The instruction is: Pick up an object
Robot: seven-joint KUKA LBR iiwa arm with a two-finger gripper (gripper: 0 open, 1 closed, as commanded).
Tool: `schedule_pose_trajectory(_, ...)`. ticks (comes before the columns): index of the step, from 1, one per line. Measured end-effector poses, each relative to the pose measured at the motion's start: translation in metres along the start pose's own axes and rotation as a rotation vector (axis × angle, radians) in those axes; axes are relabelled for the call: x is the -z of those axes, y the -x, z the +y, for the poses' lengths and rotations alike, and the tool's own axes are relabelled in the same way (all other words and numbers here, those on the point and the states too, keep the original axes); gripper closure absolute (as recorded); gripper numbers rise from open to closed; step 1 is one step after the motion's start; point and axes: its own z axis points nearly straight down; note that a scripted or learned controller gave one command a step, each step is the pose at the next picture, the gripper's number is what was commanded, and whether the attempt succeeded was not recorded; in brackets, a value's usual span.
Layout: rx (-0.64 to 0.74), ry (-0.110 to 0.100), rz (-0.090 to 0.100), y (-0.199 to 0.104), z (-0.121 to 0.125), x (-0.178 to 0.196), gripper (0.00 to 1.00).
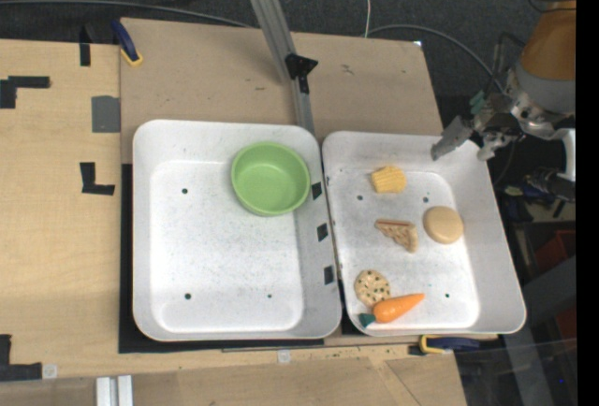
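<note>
Above the right bin, my gripper hangs, its opening unreadable; I judge the carrot light, stiff, best pinched across its thick middle.

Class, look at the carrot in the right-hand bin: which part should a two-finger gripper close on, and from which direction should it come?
Grip the carrot across its thick middle, coming straight down from above. It lies flat and nearly level along the right bin's near wall, so the fingers should straddle its short width, clear of the cookie beside it.
</note>
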Motion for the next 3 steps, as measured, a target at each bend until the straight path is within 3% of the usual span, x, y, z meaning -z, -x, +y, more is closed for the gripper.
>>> schedule_pose_trajectory(1, 0.000, 0.000, -0.001, 0.000, 0.000, 0.000, 0.00)
schedule_pose_trajectory(3, -0.001, -0.006, 0.002, -0.008, -0.001, -0.104, 0.00)
